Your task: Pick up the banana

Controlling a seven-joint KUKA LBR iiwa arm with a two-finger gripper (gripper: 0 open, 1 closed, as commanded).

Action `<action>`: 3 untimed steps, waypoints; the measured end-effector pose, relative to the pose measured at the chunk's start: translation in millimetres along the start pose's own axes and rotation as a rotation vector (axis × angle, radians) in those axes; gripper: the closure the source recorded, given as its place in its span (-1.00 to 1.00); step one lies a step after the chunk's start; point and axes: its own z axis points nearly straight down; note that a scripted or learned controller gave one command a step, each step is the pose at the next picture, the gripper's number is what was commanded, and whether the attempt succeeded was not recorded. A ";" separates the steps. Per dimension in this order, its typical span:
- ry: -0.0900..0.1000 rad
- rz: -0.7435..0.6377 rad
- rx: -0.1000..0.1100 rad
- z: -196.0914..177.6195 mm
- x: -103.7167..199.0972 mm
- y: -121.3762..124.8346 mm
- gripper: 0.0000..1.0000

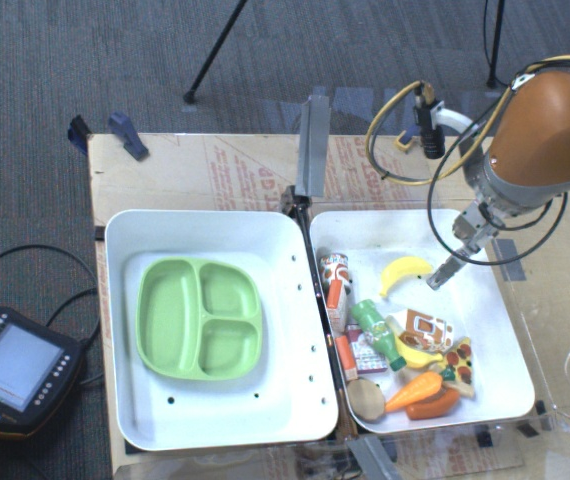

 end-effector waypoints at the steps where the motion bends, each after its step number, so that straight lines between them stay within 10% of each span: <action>1: 0.003 -0.390 0.000 0.4 -7.9 -6.3 -1.00; 2: -0.002 -0.459 -0.003 71.5 -1.6 25.9 -1.00; 3: -0.002 -0.229 -0.003 70.6 -25.1 62.4 -1.00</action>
